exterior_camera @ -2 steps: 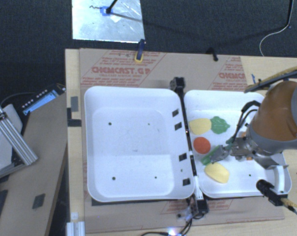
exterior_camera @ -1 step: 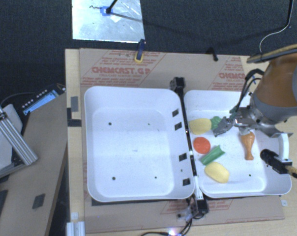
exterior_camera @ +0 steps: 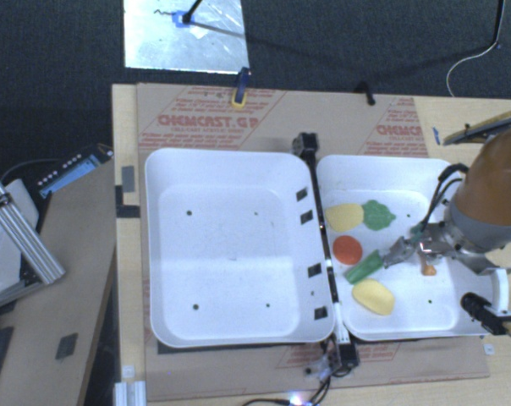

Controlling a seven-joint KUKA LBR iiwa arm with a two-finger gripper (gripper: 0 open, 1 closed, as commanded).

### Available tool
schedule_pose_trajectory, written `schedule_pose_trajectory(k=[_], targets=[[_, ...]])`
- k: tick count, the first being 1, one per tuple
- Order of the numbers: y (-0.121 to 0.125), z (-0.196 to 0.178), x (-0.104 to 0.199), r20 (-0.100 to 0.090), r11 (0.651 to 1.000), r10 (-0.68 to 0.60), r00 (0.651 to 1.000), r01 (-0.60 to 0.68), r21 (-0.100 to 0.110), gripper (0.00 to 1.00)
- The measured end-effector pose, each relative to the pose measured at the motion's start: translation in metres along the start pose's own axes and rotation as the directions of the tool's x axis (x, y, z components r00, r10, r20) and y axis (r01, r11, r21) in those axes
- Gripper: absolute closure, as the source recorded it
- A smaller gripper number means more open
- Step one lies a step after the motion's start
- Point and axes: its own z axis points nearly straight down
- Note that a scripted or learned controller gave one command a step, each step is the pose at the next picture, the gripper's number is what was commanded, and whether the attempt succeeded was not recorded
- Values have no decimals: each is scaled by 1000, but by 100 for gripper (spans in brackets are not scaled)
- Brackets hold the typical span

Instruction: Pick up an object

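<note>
One green pepper (exterior_camera: 363,266), long axis slanting up-right toward claw (exterior_camera: 394,255); claw's grip state unclear.

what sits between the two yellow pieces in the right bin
In the camera view, an orange-red round piece lies between the upper yellow piece and the lower yellow piece, with a green elongated piece beside it.

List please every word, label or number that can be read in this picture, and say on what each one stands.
"CHEMCAST GP": red print on the brown board under the bins, at its upper left.
Red print at the board's upper right: the same style, too blurred to read.
Red print along the board's lower edge: too blurred and partly covered.
Small markings on the blue device at left: too small to read.
</note>
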Motion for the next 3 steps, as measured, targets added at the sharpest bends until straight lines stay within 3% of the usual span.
schedule_pose_trajectory(k=[1, 2, 3], targets=[[-26, 38, 59, -5, 1000, -10, 1000, 10, -5, 0], [32, 36, 70, -1, 1000, -11, 1000, 11, -13, 0], [30, 26, 69, -2, 1000, -8, 1000, 8, -10, 100]])
